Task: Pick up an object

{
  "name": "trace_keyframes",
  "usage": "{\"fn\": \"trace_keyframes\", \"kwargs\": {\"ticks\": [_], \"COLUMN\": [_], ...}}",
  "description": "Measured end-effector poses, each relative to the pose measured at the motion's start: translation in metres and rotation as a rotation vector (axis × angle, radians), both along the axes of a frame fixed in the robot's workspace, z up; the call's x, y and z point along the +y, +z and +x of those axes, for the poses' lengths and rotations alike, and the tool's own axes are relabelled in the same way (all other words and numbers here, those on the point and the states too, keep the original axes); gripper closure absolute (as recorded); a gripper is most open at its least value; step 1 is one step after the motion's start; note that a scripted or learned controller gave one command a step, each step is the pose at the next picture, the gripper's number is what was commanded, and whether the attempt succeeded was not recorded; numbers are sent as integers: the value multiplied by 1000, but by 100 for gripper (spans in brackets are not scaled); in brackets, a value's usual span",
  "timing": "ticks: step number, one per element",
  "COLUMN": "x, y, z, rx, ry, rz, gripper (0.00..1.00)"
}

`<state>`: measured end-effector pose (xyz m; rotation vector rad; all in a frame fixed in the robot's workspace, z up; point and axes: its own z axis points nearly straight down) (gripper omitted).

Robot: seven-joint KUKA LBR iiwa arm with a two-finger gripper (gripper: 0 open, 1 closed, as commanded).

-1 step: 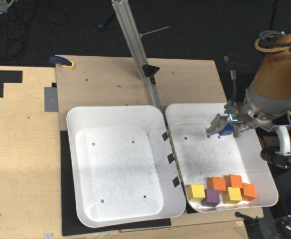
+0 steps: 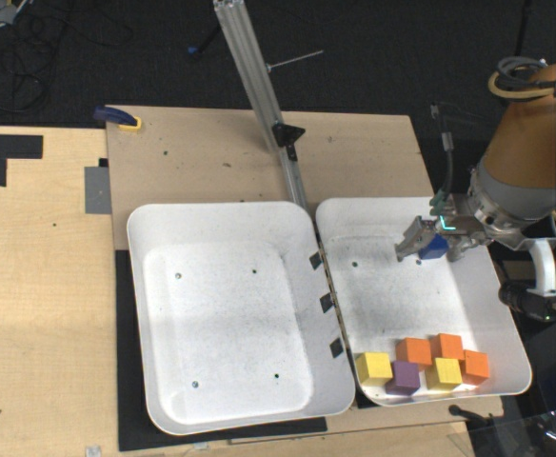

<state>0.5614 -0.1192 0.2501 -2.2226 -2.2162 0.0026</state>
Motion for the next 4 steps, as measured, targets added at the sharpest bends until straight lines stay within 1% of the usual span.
{"fn": "trace_keyframes", "kwargs": {"ticks": [1, 2, 3, 4], "x": [9, 14, 15, 12], "y": [-54, -99, -154, -141], "z": [-7, -13, -14, -14], "rx": [6, 6, 6, 3], "ry": [0, 0, -1, -12], "rz": [1, 1, 1, 1], "gripper": [0, 0, 0, 100]}}
